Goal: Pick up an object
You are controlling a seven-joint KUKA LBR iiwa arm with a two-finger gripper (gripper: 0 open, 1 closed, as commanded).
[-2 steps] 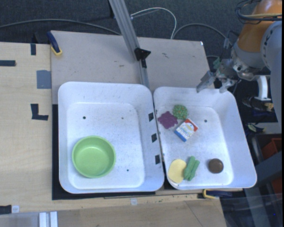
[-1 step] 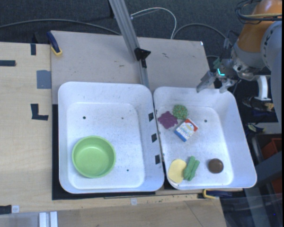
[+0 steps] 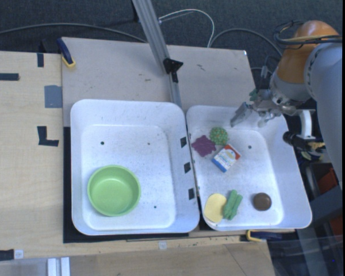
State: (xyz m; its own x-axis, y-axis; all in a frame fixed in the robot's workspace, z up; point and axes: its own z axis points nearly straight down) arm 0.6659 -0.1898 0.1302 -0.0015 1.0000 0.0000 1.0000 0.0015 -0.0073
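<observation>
While the gripper (image 3: 248, 113) was poised over the right bin (image 3: 287, 171) at its twelve o'clock rim, nothing was seen between its fingers, which were spread apart. A green ball (image 3: 218, 135) was noted just beside it at seven o'clock, with a purple piece (image 3: 203, 146) and small carton (image 3: 225, 157) close by.

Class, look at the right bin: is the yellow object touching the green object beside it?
Touching. The camera view shows the yellow object and the green object pressed side by side, with no white bin floor between them.

Bench (image 3: 115, 73) w/ two white bins, left bin (image 3: 80, 154) & right bin (image 3: 287, 177), side by side.
</observation>
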